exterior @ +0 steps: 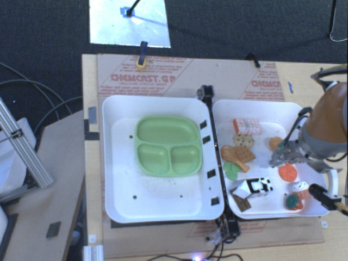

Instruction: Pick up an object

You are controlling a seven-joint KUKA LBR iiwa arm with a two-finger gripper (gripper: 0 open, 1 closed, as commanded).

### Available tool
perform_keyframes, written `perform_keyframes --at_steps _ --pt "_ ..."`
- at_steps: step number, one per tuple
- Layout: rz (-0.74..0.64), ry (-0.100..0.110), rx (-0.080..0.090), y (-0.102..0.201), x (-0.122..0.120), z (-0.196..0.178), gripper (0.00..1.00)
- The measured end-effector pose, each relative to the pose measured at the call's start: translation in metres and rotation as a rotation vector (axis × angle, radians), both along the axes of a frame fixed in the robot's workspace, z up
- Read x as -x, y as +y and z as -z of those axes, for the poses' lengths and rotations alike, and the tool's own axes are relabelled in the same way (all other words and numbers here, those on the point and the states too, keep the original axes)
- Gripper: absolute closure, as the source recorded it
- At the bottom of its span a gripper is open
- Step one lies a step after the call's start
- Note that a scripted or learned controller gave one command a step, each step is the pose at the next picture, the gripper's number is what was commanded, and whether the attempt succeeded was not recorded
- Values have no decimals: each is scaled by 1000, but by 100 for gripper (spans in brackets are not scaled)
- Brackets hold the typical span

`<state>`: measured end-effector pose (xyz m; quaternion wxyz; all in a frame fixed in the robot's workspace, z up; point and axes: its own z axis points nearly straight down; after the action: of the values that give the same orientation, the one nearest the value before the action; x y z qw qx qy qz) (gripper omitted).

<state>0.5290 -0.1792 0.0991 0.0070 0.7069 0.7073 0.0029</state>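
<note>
Camera view, bench: pale wooden bench top [65,145] under a sheet of brown cardboard with red print [179,78], which lies beneath both bins
Camera view, floor: dark speckled carpet [43,20] behind the bench, with a shiny square metal plate [129,15] on it and thin black cables trailing across
Camera view, left edge: slanted silver aluminium rail [24,151] beside the bench, with grey cables curving past it
Camera view, left bin: shallow white plastic bin on the left [117,200], holding a pale green three-compartment plastic plate [167,145] near its middle
Camera view, right bin: shallow white plastic bin on the right [261,106], touching the left bin along a row of black clips
Camera view, task things: small toy foods scattered in the right bin, among them a red-and-white striped box [247,126], a tan cookie-like piece [243,141], a brown drumstick-shaped toy [237,156], a flat green round piece [231,171], a black-and-white cow-patterned block [256,186], an orange-red round disc [288,173] and a teal round piece [294,201]
Camera view, arm: grey arm with an orange band [329,118] reaching in from the right over the right bin
Camera view, gripper: two-finger gripper [281,157] low over the right side of the right bin, just above the orange-red disc; whether the jaws are parted or closed I cannot tell
</note>
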Motion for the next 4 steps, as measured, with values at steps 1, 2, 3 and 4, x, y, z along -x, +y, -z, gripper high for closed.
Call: perform_keyframes --at_steps 1,2,3,4 --pt "-10 4 -6 50 -92 11 100" --pt "2 13 -6 70 1 13 100" --pt "3 5 1 -17 -55 13 100" --pt "0 14 -6 6 -35 15 100"
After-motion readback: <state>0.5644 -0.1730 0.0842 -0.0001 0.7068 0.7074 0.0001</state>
